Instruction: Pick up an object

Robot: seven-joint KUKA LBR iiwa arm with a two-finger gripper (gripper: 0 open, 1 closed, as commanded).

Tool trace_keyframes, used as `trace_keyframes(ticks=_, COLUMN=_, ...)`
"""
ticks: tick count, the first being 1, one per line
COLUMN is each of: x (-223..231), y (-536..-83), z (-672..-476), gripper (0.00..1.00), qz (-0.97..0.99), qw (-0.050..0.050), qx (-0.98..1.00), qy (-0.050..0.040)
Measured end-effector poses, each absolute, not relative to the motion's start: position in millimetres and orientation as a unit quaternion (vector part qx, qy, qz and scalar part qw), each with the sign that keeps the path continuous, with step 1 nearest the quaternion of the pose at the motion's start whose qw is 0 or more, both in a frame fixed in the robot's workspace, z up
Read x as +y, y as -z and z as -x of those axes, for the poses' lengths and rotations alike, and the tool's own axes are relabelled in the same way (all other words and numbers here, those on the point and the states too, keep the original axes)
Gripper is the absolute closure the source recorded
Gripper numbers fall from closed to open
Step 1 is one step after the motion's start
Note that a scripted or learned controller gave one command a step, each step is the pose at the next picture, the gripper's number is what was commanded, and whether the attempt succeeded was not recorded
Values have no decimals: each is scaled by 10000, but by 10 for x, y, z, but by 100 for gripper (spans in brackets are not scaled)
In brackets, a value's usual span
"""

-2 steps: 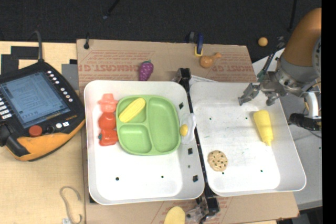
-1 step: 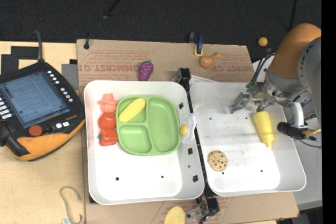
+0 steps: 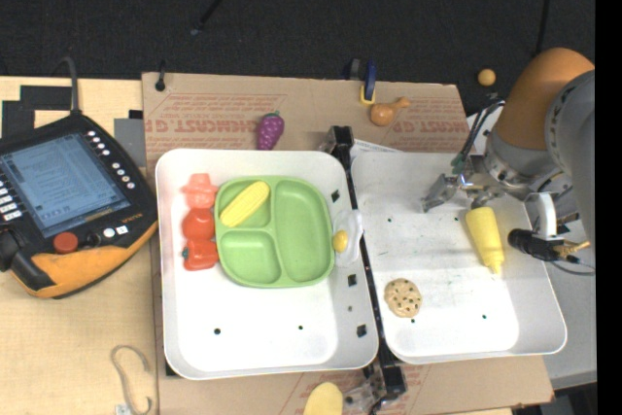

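Note:
In the right bin [image 3: 525, 330] a yellow squeeze bottle [image 3: 485, 237] lies at the right side, and a round cookie [image 3: 402, 296] lies near the front left. My gripper [image 3: 454, 199] hangs low over the right bin's back half, just up and left of the bottle's top end. Its fingers are spread and hold nothing. The left bin [image 3: 253, 335] carries a green divided plate [image 3: 277, 233] with a yellow corn cob [image 3: 243, 202] in it. A red and orange toy figure [image 3: 198, 223] lies to the plate's left.
A small yellow piece [image 3: 340, 241] sits by the wall between the bins. Purple grapes [image 3: 270, 129] and an orange gourd [image 3: 386, 112] rest on the cardboard behind the bins. A control pendant [image 3: 68, 199] lies at the left. A yellow object [image 3: 324, 398] sits at the front edge.

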State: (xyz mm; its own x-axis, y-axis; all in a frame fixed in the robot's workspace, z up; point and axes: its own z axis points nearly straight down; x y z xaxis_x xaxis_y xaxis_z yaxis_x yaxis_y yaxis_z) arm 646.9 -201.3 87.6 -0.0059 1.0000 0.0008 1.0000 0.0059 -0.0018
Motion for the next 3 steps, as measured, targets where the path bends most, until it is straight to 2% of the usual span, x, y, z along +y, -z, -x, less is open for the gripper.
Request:
trace_keyframes(ticks=1, x=-2011, y=-985, z=-6474, gripper=100, qz=7042, qw=6, qx=-7100, qy=-2)
trace_keyframes(ticks=3, x=-1896, y=-2040, z=-6365, gripper=100, qz=7066, qw=-15, qx=-7076, qy=11)
